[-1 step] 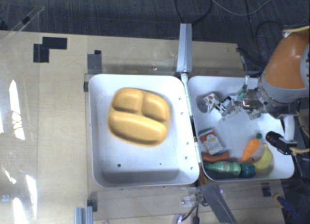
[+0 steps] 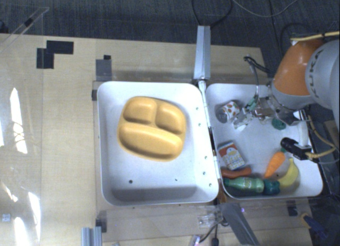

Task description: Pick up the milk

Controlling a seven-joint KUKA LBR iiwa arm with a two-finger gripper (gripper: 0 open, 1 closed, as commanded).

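The milk [image 2: 231, 155] is a small red-and-white carton lying flat in the right bin [image 2: 260, 144], near its left wall. My gripper [image 2: 244, 116] hangs over the back of that bin, up and to the right of the carton and clear of it. It sits right beside a small white cup with red spots [image 2: 227, 111]. The grey arm with its orange band [image 2: 295, 75] reaches in from the right.
Along the right bin's front lie a brown sausage [image 2: 234, 173], a green bottle [image 2: 248, 185], a carrot [image 2: 275, 164] and a banana [image 2: 290, 172]. A small teal piece [image 2: 279, 125] lies under the wrist. A yellow bread loaf [image 2: 152, 128] rests in the left bin [image 2: 111, 176].
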